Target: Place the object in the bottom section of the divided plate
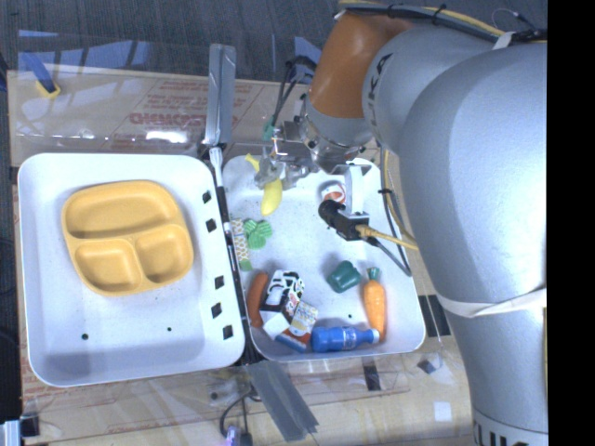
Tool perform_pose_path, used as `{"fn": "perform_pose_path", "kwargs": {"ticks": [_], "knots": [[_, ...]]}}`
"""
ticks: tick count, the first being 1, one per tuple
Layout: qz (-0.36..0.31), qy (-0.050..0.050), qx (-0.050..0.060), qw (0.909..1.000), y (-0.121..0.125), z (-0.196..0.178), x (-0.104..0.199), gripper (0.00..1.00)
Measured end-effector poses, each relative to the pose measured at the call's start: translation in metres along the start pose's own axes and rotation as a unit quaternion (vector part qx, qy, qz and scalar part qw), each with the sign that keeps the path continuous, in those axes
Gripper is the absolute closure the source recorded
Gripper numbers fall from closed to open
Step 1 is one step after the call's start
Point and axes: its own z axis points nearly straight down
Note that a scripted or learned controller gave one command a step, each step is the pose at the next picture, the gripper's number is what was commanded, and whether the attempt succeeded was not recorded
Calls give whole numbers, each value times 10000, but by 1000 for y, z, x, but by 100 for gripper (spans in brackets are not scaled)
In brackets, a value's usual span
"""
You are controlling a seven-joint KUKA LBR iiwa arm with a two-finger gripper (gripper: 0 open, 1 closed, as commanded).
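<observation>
Your gripper [275,170] is over the top-left part of the right bin [402,337]. A small yellow banana [271,196] hangs just under it, and it looks like the banana's top end is pinched between the fingers. The view is a bit blurry there, so you should treat that as likely, not sure. The banana seems to be up off the bin floor.

The yellow plate [125,235] sits in the left bin [56,342], well apart from the gripper. It has one long part at the top and two smaller parts at the bottom. All three parts look bare, so nothing has been put down yet.

The other toys lie in the right bin: a carrot [373,306], a blue bottle [342,339], a dark green block [342,275], a green leafy toy [257,233] and a red sausage [257,296].

So you are near the start. The pick looks done, I think. What is left is the big part: you have to carry the banana across the wall between the bins, stop over a bottom part of the plate, go down, and let go. Watch that the banana does not slip on the way.
</observation>
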Motion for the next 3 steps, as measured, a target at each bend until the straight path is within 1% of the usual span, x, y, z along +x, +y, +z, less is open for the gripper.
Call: {"fn": "perform_pose_path", "kwargs": {"ticks": [1,2,3], "knots": [[-1096,-4,-14,9940,12,-3,62,100],[-2365,-3,6,9716,-37,-58,57,100],[-2690,-6,-5,9631,-7,-52,129,100]]}}
